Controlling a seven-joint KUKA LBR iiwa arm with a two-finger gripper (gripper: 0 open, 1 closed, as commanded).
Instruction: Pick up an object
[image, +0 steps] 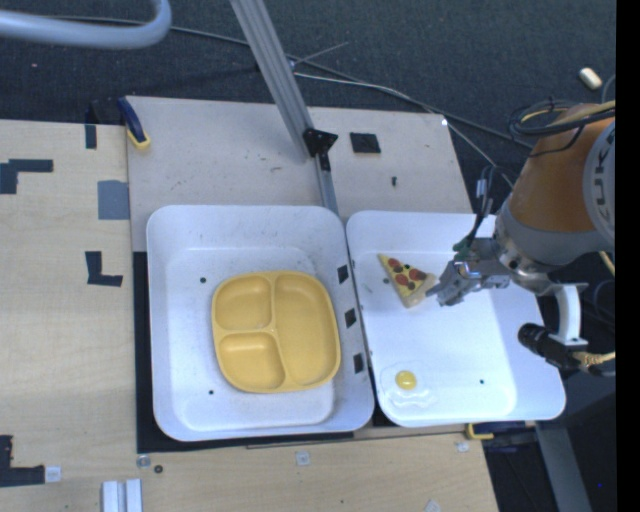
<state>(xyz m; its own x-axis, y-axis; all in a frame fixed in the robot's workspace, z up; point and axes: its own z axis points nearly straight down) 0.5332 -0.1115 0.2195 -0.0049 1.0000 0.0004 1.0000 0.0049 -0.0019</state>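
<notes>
1. The pizza slice (403, 279) lies in the upper left of the right bin (500, 395), centre-right of the frame.
2. The gripper (447, 291) sits at the slice's right edge; how far its fingers are parted, I cannot tell.
3. Straddle the slice's crust end squarely, close firmly, then lift straight up.
4. A fried egg (406, 382) lies lower in the bin, well apart.

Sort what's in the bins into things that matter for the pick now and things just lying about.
In play: gripper, toy pizza slice beside it, right bin.
Lying about: toy fried egg, yellow divided plate, left bin.
</notes>
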